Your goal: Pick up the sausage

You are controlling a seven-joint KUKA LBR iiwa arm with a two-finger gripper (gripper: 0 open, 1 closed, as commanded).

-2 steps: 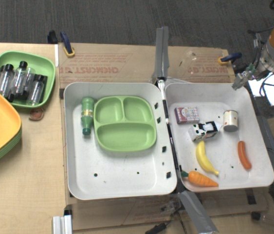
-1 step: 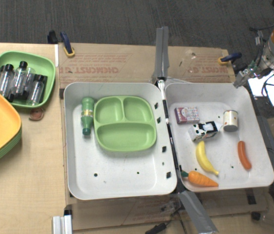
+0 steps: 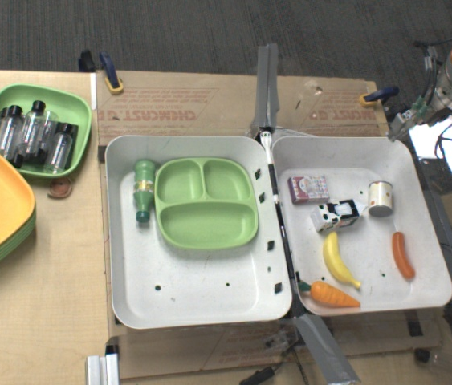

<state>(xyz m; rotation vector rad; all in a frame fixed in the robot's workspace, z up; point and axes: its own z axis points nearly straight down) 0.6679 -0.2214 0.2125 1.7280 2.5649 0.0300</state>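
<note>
Though fingers' state unclear, sausage [image 3: 403,256] nr rt bin [image 3: 430,295] edge, w/ open floor around.

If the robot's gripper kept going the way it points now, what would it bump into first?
Hard to say. The gripper hangs at the right bin's far right corner, apparently pointing down, so probably that bin's rim or floor, far from the sausage.

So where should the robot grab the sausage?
Probably across the middle of the sausage, coming straight down from above. It lies flat in the right bin, long and thin, running near to far, so fingers should close on its narrow sides. The banana is well apart, but the bin wall sits close.
</note>
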